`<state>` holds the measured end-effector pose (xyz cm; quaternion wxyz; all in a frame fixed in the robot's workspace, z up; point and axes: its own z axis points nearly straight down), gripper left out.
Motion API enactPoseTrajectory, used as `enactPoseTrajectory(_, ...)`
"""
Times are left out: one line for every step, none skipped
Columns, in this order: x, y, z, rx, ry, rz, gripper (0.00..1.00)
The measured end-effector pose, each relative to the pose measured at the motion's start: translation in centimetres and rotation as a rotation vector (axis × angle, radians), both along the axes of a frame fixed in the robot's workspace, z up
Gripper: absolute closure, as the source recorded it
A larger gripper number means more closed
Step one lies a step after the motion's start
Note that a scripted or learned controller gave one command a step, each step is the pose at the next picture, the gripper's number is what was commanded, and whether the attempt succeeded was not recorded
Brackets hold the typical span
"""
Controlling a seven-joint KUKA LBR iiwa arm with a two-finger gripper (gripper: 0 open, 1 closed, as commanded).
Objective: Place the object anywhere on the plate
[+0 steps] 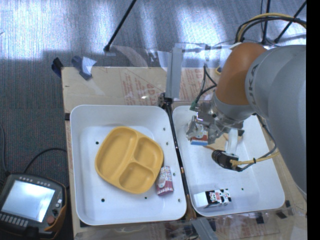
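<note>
Two shallow white bins sit side by side on the bench, the left bin (80, 134) bearing a yellow three-compartment plate (129, 159) with a small red-and-white can (165, 180) lying just beside its lower right edge, touching it or nearly so. Over the right bin (270, 184), the grey arm (280, 94) with its orange band reaches in from the right, its gripper (201, 133) pinching a small red, white and blue carton (199, 140) near the bin's upper left. A black-and-white carton (214, 198) lies at that bin's near edge, well apart from the gripper.
</note>
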<state>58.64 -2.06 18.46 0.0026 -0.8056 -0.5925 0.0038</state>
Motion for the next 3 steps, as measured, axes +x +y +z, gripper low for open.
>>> enactPoseTrajectory(-2.7,5.2,1.6,0.003,-0.001,0.269,1.00)
enactPoseTrajectory(-2.7,10.7,-0.1,0.004,0.001,0.476,1.00)
enactPoseTrajectory(-6.4,15.5,-0.1,0.004,0.000,0.595,1.00)
